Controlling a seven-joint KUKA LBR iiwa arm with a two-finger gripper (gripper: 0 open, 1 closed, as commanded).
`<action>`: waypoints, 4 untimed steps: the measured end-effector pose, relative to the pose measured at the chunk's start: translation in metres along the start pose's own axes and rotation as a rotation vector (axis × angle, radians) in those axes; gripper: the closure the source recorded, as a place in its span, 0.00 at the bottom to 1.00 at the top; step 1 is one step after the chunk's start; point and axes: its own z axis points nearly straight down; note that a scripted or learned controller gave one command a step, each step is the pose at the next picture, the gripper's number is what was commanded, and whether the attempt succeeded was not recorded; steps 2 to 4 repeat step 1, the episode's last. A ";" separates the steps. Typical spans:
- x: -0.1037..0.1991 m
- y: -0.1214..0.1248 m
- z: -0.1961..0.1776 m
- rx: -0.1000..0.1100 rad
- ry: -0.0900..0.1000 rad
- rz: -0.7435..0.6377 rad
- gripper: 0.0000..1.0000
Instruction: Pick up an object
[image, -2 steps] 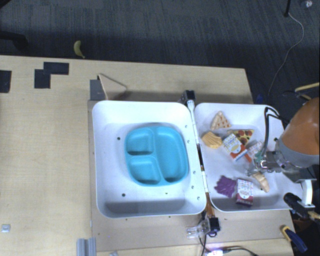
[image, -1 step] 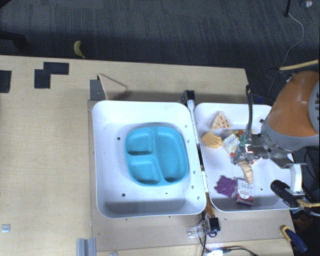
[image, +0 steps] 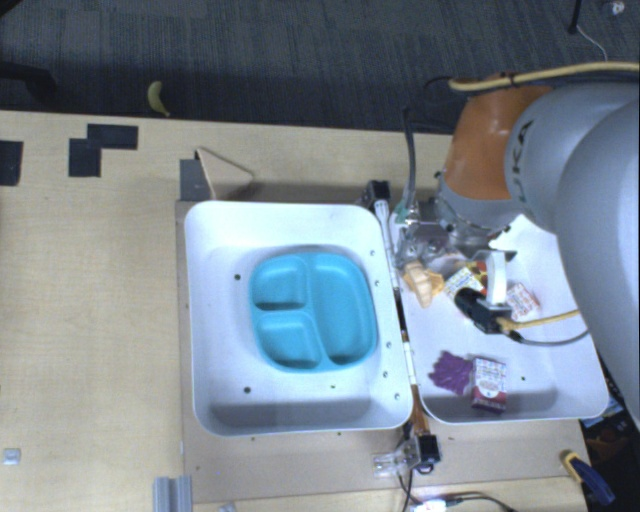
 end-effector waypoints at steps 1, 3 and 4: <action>-0.023 -0.079 -0.021 0.001 -0.001 0.003 1.00; -0.023 -0.079 -0.021 0.001 -0.001 0.003 1.00; -0.023 -0.079 -0.021 0.001 -0.001 0.003 1.00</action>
